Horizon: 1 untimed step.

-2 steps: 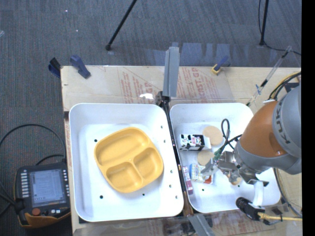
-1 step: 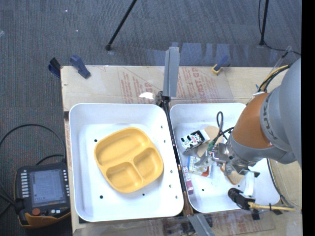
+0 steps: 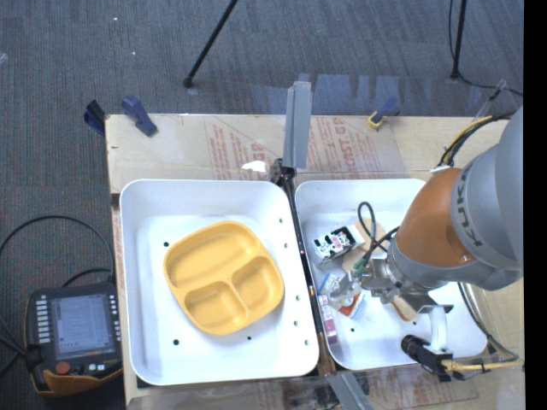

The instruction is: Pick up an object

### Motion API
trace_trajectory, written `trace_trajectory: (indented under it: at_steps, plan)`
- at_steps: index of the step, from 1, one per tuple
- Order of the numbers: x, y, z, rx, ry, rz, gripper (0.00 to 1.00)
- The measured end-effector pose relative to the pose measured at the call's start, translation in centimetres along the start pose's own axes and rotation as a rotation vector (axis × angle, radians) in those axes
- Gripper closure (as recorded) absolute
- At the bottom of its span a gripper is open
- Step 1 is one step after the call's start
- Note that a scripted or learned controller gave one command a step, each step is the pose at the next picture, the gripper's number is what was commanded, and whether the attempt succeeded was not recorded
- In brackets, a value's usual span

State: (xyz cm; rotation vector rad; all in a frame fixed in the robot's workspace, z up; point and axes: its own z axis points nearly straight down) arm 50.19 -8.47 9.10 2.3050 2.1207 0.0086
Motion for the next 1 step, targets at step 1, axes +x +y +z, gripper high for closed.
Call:
trace_trajectory:
  at_steps: [1]
  plan:
    - [0.13,0.06,-0.82,0.005,0.005,-0.001,1.0]
